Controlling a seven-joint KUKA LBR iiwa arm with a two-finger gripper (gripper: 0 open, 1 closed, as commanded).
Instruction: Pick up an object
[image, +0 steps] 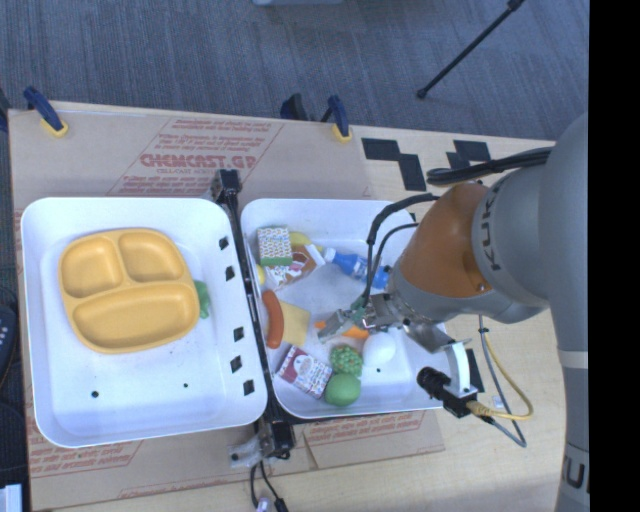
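The right bin (300, 212) holds several small items. At its back are a small printed box (274, 244) and a blue bottle (346, 264). A red sausage (271, 317) and a yellow piece (294, 323) lie by the left wall. Near the front are a red-and-white carton (303, 371), a green ball (342, 391), a green dotted fruit (347, 358) and a white egg (380, 349). My gripper (346, 322) is down in the middle of this bin, right above an orange piece (354, 333) and just behind the dotted fruit. The wrist hides the bin's right part.
The left bin (40, 380) carries a yellow divided tray (128, 288) with a small green item (203, 299) at the tray's right edge. A black divider with clips (243, 300) runs between the bins. The arm's cables (500, 400) hang over the right bin's front right corner.
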